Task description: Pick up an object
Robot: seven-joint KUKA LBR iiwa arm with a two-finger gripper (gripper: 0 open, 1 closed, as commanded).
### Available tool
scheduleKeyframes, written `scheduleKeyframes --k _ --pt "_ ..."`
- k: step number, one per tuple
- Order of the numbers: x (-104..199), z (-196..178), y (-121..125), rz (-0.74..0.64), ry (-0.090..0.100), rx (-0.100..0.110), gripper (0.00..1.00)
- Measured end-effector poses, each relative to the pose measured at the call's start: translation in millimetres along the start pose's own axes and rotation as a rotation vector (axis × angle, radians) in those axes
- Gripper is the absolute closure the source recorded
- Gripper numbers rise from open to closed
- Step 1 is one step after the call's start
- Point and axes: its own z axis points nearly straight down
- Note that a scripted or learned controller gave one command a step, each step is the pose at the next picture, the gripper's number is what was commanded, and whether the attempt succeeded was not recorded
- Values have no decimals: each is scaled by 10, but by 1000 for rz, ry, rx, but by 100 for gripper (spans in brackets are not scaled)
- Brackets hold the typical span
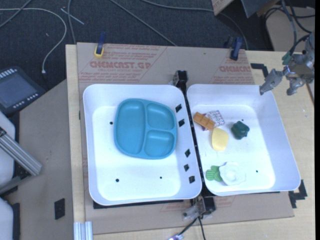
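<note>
Your gripper point(281, 81) sits at the far right corner of the right bin point(280, 149), above its rim, with its 2 fingers spread apart and nothing between them. You are at the approach step: no object has been reached yet, and the arm is well apart from every candidate. Nearest to the gripper is the dark green piece point(240, 129), lying alone toward the bin's middle right; just left of it is the yellow piece point(219, 139), and above that the orange piece point(202, 120) touching a small patterned packet point(216, 116). Near the front wall a white lump point(232, 174) lies against a light green piece point(214, 173). The left bin point(100, 149) holds 1 blue tray point(146, 128) with 3 compartments, flat and wide, a poor fit for a 2-finger grasp in my view. For the next move you would want to carry the gripper inward and down over 1 chosen thing; the dark green piece looks the safest, since it stands clear of its neighbours and leaves room for both fingers. The paired items at the front and the orange one by the packet risk a pinch on 2 things or a slip.
</note>
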Motion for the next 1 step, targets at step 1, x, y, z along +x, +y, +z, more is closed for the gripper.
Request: scheduleKeyframes --k 1 --pt "10 -84 21 -4 -3 -13 0"
